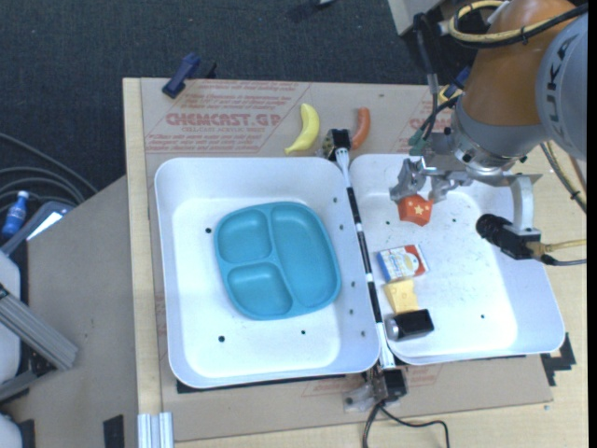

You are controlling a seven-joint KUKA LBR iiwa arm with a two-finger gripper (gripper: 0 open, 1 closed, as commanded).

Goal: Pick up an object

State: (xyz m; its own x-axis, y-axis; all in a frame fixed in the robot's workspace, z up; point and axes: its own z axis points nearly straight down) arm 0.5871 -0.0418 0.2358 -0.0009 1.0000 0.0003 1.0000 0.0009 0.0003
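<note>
The gripper (417,183) sits over the red ball (416,210); I cannot tell its jaws' state. The ball may roll away.

A blue divided plate (277,259) lies in the left bin (182,194). Behind the bins, a banana (304,130) and an orange carrot-like piece (360,127) rest on the board. A blue clip (181,76) sits at the board's far left corner. Cables (37,171) trail at left.
</note>
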